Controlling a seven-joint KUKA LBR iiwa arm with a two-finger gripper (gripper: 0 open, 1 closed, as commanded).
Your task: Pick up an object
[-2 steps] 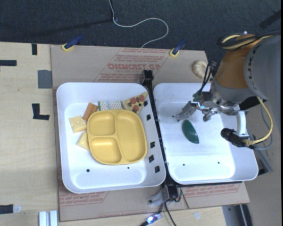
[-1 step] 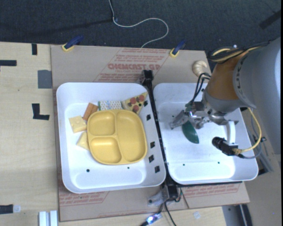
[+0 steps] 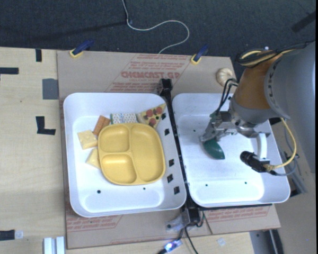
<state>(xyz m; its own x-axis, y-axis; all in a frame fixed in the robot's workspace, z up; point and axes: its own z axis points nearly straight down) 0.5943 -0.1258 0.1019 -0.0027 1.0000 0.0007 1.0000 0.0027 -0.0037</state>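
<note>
A dark green object (image 3: 214, 149) lies in the right bin (image 3: 201, 187), near its middle. My gripper (image 3: 215, 134) hangs directly over it, its tip right at the object's upper end. In the left bin (image 3: 116, 202) sits a yellow divided plate (image 3: 131, 153), with several small food pieces along its upper and left sides: an orange piece (image 3: 101, 124), a pale yellow piece (image 3: 87, 139) and a pizza-like slice (image 3: 151, 115).
The grey arm with its orange band (image 3: 257, 89) reaches in over the right bin's upper right part. A black cable connector (image 3: 254, 161) hangs by the right bin's right side. Cardboard lies under both bins.
</note>
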